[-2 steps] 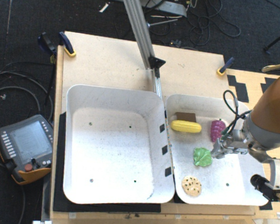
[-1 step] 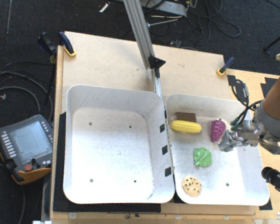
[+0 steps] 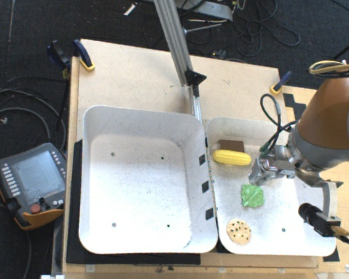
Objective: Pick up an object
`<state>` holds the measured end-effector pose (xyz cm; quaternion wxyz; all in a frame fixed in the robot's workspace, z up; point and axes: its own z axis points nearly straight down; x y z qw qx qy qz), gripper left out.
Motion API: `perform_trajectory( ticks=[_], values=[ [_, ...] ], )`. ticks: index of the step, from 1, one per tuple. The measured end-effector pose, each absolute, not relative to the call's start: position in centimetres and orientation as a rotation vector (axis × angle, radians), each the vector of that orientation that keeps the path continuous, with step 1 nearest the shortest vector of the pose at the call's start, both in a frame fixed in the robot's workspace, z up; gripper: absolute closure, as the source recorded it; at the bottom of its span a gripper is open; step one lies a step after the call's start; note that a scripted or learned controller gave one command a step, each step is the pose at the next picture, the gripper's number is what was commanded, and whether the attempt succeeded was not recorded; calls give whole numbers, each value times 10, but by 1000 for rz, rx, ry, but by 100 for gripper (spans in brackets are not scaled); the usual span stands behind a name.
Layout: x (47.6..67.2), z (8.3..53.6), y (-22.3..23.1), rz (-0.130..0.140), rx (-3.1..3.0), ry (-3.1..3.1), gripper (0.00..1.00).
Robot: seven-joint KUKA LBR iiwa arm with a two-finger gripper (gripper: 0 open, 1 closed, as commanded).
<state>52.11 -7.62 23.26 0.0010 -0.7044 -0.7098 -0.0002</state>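
Observation:
Four small objects lie in the right bin [image 3: 288, 240]. A yellow corn cob [image 3: 232, 157] lies near the bin's back left, and a brown block [image 3: 231, 145] sits just behind it. A green crumpled leaf-like piece [image 3: 253, 196] rests mid-bin. A round tan cookie with dark spots [image 3: 238, 231] lies near the front left. My gripper [image 3: 259, 175] hangs low over the bin, just above and behind the green piece and right of the corn. Nothing shows between its fingers.
The left bin [image 3: 101, 128] stands beside the right one, separated by a shared rim with black clips. A slanted metal pole [image 3: 176, 37] rises behind the bins. A teach pendant [image 3: 30, 182] lies on the floor to the left. Yellow clamps grip the bench's back corners.

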Motion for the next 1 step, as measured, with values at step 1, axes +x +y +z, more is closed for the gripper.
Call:
perform_trajectory(
  ticks=[1],
  values=[
    [533,241,-24,-3,-2211,-2231,100]
  ],
)
